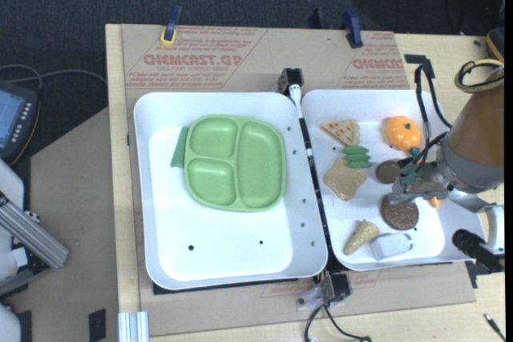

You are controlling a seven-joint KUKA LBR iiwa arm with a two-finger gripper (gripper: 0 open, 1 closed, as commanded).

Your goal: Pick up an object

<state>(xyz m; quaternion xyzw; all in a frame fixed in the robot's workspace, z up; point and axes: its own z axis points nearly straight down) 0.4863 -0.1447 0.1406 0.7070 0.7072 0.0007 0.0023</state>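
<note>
A green divided plate [235, 162] lies alone in the left bin [156, 236]. The right bin [321, 104] holds the loose pickable items, where the gripper [410, 190] hangs low over a round brown cookie [399, 214], apparently its target. Whether its claw is apart or together cannot be told.

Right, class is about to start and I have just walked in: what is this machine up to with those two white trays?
A grey robot arm with an orange band reaches in from the right over the right-hand shallow white bin. Its gripper is down among small toy foods, just above a round brown disc, with an orange pumpkin-shaped toy and a tan cone nearby. Nothing can be seen held. The left-hand white bin holds a green divided plastic plate.
</note>
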